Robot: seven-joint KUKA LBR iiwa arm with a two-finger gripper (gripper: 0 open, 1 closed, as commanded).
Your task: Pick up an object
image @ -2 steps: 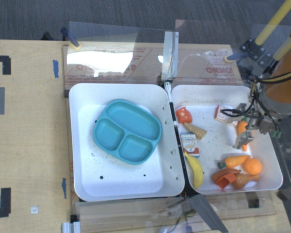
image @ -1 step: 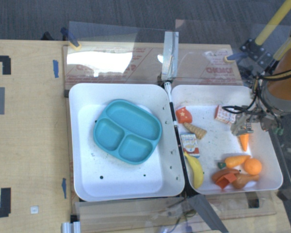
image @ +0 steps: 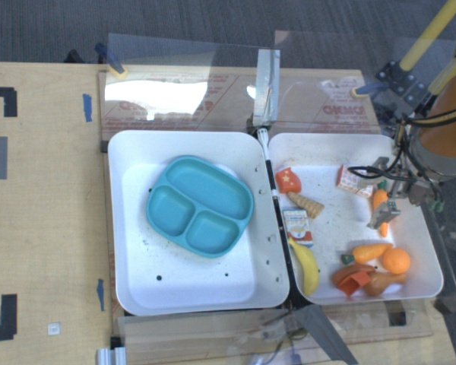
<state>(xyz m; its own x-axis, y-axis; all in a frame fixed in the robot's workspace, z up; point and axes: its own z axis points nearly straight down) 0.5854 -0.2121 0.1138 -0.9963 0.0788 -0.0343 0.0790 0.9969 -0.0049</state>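
Note:
My gripper (image: 381, 213) hangs over the right part of the right bin (image: 433, 280), at the end of the arm (image: 433, 139) that comes in from the right. A small orange elongated piece (image: 379, 198) sits right at the gripper, partly hidden behind it. Below it lie an orange carrot (image: 372, 251), a round orange (image: 396, 260), a red piece (image: 352, 278) and a brownish piece (image: 381, 282). Further left are a banana (image: 307, 268), a small carton (image: 298, 226), an ice cream cone (image: 306, 202), a red strawberry (image: 289, 179) and a white packet (image: 354, 181).
The left bin (image: 129, 280) holds a blue compartment plate (image: 200, 205). A metal divider post (image: 267, 90) stands behind the seam between the bins. Cables (image: 368, 172) hang from the wrist over the right bin's back.

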